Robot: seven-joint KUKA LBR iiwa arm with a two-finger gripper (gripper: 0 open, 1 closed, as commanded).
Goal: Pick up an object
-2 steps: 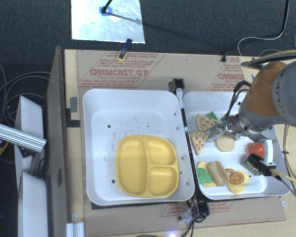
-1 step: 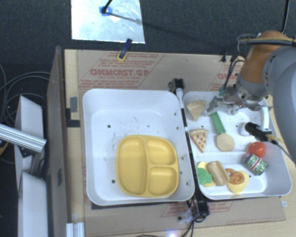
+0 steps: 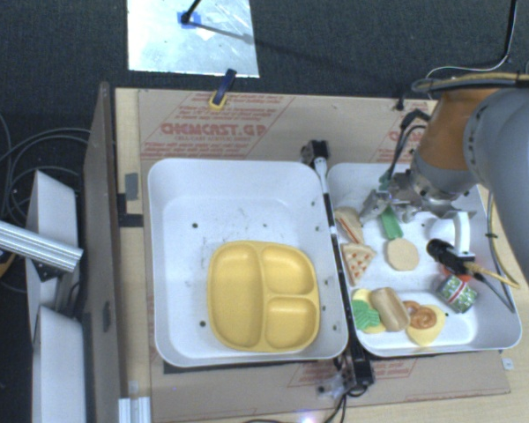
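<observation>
- The right bin (image 3: 498, 329) is crowded with toy food lying close together. A descent that lands slightly off could shove a neighbour instead of taking one piece cleanly.
- The arm (image 3: 511, 139) reaches in over that bin's far right side. Its bulk covers the corner beneath it, so anything lying there is hidden.
- The hand (image 3: 383, 203) hangs over the far left part of the right bin, near the wall shared with the other bin. I cannot tell whether it is open or closed, as its tip is dark and blurred against the white floor. If it closes too high it could catch nothing.
- The green piece (image 3: 391, 226) is the likeliest thing to pick up. It lies just beneath the hand, between a striped sandwich piece (image 3: 348, 225) and a round biscuit (image 3: 403, 255). It looks slim and smooth, so it could slip or twist out. Whether the hand touches it is unclear.
- The small can (image 3: 457, 293) near the right wall is tilted and partly covered, and its label is unreadable.
</observation>
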